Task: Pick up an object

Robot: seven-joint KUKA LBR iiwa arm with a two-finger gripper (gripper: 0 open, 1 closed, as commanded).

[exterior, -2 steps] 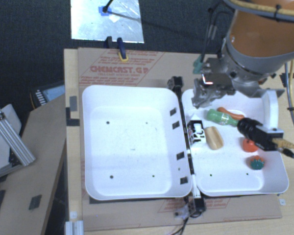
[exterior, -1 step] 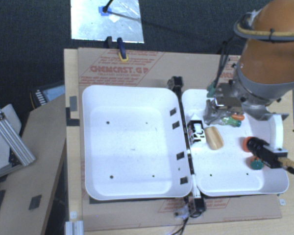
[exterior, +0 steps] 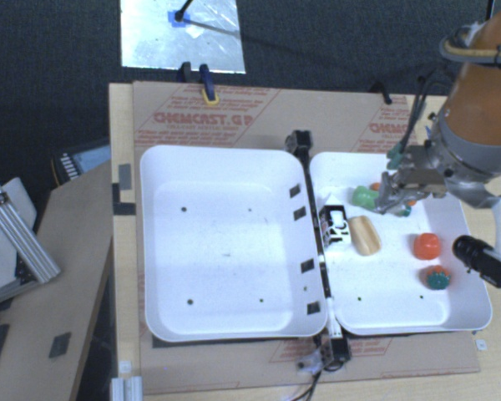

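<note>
The right bin (exterior: 463, 312) holds several small objects. A green piece (exterior: 364, 196) lies near its back left, and a tan oblong piece (exterior: 366, 236) lies just in front of it. Further right are a red-orange ball (exterior: 427, 246) and a small teal and orange piece (exterior: 437, 279). My gripper (exterior: 392, 200) hangs low over the back of this bin, right beside the green piece. A small orange and teal thing (exterior: 406, 210) peeks out under the gripper, partly hidden by it.
The left bin (exterior: 150, 249) lies beside the right one, with black clips along the divider (exterior: 311, 224). A black and white tag (exterior: 335, 225) sits at the right bin's left wall. A black fitting (exterior: 483, 260) juts in at the right rim.
</note>
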